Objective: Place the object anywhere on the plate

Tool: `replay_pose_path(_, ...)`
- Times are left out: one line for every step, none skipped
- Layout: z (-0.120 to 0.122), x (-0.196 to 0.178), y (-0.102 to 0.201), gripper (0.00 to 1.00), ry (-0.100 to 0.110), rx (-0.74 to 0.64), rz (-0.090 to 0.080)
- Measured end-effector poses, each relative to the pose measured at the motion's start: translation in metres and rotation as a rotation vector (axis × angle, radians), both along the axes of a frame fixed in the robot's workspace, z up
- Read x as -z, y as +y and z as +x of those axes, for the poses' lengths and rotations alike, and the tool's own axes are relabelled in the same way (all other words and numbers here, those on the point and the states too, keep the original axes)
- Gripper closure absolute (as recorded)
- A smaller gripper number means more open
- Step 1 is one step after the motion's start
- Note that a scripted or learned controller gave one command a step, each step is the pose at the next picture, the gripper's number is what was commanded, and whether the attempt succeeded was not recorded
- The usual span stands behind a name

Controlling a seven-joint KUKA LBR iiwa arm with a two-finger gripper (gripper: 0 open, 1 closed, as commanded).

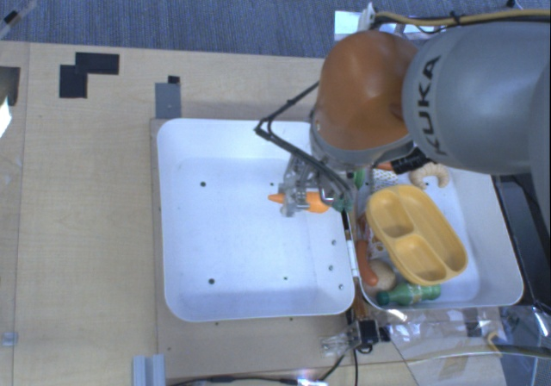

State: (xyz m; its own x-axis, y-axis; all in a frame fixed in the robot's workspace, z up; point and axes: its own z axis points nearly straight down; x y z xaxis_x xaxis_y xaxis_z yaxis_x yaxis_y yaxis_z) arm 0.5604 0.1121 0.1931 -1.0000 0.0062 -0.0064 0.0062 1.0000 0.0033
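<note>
Worktop, pale wood, carries 2 white bins side by side. Left bin: bare floor apart from a few dark specks.

Near that bin's right edge, the pincer hangs low. An orange object, carrot-like, shows on either side of the metal fingers and appears clamped between them, though the hold looks shallow. Whether it is lifted or touching the floor, I cannot tell.

Right bin: a yellow plate with 2 compartments, tilted, resting on other toys. A green item lies just below it, a cream-coloured piece just above.

Risks, as I judge them:
- Thin grip on a slim object; it may slip out while crossing the wall between the bins.
- The plate sits propped and tilted, so a dropped object could roll off into the clutter.
- The bulky arm hangs over the right bin; descending may nudge the plate.
</note>
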Motion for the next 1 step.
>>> replay_pose_path(-0.0302, 0.0271, 0.0105, 1.00, -0.002, -0.347, -0.001)
